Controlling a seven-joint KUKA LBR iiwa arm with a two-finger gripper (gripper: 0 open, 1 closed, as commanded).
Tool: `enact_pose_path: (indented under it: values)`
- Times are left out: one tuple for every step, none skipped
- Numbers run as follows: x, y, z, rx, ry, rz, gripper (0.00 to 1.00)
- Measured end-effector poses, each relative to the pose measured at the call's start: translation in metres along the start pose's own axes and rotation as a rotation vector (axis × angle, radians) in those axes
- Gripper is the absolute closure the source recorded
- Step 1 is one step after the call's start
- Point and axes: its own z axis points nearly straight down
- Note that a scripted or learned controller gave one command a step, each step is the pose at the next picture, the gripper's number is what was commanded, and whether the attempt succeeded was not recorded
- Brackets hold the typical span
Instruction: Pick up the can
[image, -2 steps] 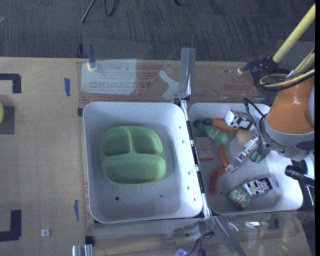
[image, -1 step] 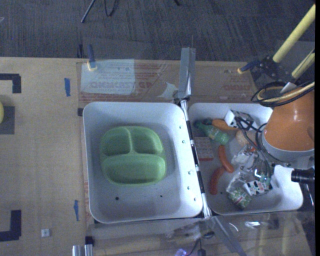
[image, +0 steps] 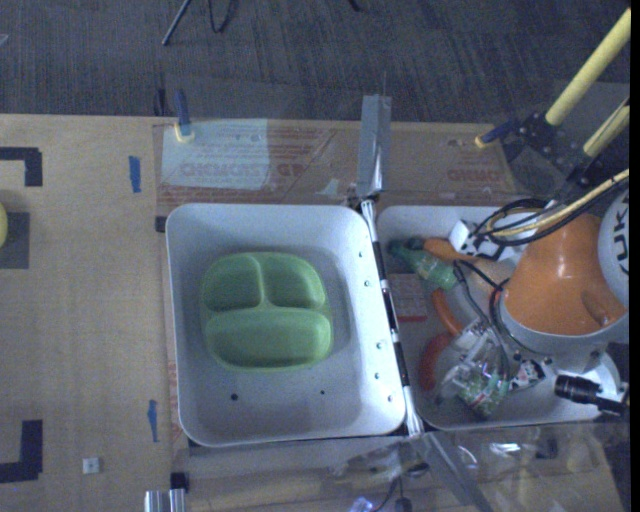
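Note:
My gripper (image: 478, 375) is low in the right bin (image: 400, 300), near its front edge, under the orange band of the arm (image: 560, 280). A small metallic object with a green patch (image: 484, 392), possibly the can, lies right at the gripper's tip. The arm and cables hide much of it, and I cannot tell whether it is held.
In the right bin lie a green bottle (image: 422, 264), an orange stick-like item (image: 446, 250) and a red object (image: 434, 360) just left of the gripper. The left bin (image: 190, 300) holds a green divided plate (image: 267, 310). Cables (image: 500, 225) loop over the right bin's back.

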Motion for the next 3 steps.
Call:
enact_pose_path:
  values:
    - [-0.002,0.001,-0.012,-0.005,-0.007,0.002,1.00]
    - [-0.020,0.075,-0.103,0.000,0.001,-0.028,1.00]
    - [-0.020,0.075,-0.103,0.001,0.002,-0.028,0.00]
